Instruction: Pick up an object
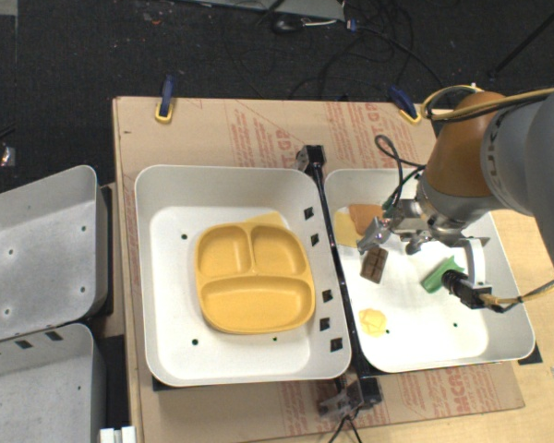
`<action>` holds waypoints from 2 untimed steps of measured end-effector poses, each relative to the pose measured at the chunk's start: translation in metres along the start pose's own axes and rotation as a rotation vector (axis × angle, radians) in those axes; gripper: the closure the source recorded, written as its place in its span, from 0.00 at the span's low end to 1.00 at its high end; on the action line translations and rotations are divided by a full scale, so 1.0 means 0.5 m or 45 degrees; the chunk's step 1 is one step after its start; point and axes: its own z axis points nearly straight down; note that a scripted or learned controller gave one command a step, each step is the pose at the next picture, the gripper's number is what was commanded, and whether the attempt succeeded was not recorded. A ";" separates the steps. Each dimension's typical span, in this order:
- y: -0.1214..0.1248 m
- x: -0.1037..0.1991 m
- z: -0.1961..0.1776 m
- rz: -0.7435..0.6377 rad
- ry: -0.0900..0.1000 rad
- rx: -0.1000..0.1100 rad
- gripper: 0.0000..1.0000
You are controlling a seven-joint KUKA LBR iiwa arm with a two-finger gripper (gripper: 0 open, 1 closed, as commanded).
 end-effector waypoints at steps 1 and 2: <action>0.004 0.000 -0.029 0.001 -0.001 -0.009 1.00; 0.006 -0.002 -0.157 -0.003 -0.003 -0.015 1.00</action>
